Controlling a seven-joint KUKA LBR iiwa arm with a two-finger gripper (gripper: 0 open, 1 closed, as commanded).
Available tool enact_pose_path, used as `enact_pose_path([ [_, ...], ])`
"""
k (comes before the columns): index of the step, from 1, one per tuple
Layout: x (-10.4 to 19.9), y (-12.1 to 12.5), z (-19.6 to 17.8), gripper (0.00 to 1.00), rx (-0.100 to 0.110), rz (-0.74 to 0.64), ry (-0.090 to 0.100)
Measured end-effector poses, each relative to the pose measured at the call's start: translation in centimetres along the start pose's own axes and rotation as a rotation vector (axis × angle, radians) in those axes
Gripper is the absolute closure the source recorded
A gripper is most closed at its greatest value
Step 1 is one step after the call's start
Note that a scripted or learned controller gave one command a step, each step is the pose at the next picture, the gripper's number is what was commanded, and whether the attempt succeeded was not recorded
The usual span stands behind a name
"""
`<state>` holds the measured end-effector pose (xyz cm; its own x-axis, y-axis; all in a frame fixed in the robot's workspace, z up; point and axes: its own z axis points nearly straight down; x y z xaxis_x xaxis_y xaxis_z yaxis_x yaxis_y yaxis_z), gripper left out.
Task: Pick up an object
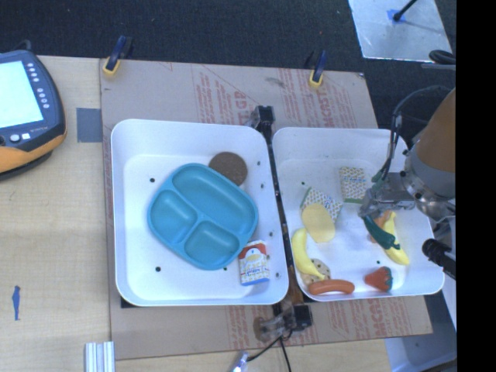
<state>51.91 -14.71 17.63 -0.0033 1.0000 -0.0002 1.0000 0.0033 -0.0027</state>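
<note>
- A pale wooden bench [46, 239] carries a brown cardboard sheet [232, 99] printed with red lettering, held at its far edge by two blue-and-yellow clamps [115, 56]; beyond it the floor is dark.
- A grey-and-orange handheld control pendant [23, 111] with a lit screen lies at the far left of the bench.
- Two shallow white plastic bins sit side by side on the cardboard, the left bin [124, 208] touching the right bin [411, 289].
- In the left bin lie a blue plastic tray with three compartments [203, 215], a round brown disc [229, 167] just beyond it, and a small white carton with a red top [254, 263] at the tray's near right corner.
- In the right bin lie a pale yellow rounded object [318, 222], a yellow toy banana [304, 256], a red toy sausage [332, 287], a red toy strawberry-like piece [379, 279], a patterned cloth square [353, 181], and a green-and-yellow toy item [386, 233].
- The two-finger gripper [380, 208] of the grey arm is low over the right side of the right bin, directly above the green-and-yellow toy item; whether it is released or clenched cannot be told, and possibly it touches the toy.
</note>
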Motion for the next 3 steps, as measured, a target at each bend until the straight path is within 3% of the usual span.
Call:
enact_pose_path([
  [1,1.1,2.1,-5.8,1.0,0.0,0.0,0.0],
  [2,1.1,2.1,-5.8,0.0,0.001,0.0,0.001],
  [3,-4.9,2.5,-1.6,0.0,0.003,0.0,0.0],
])
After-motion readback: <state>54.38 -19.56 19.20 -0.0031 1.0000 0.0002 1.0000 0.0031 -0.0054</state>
